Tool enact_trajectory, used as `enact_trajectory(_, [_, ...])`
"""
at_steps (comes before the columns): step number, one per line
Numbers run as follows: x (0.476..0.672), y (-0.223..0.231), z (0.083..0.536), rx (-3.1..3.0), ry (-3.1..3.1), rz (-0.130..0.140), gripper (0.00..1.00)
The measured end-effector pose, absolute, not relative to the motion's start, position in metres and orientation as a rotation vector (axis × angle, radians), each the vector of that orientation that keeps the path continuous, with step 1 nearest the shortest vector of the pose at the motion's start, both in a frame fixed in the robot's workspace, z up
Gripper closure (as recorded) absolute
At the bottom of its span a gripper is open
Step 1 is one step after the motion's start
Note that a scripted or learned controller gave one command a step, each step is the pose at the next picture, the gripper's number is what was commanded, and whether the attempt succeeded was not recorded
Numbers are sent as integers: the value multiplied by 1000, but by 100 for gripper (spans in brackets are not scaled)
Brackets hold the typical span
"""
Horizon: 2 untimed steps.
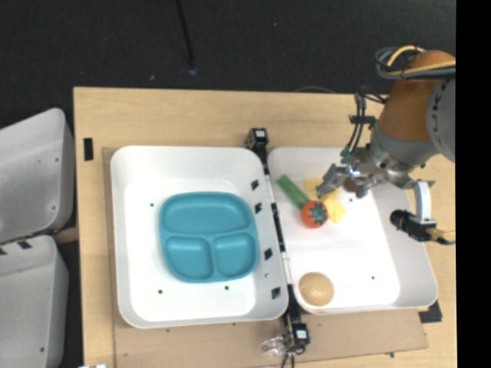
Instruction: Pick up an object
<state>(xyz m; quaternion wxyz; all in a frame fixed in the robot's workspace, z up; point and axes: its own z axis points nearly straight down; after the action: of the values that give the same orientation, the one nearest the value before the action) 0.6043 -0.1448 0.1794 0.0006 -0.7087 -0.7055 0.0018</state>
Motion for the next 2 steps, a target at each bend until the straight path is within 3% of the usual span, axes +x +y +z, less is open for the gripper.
enact_trajectory(1, [604,-141,136,-2231,-2211,5,0])
enact_trajectory(2, [606,-142,150,-2240,-2210,-3,100])
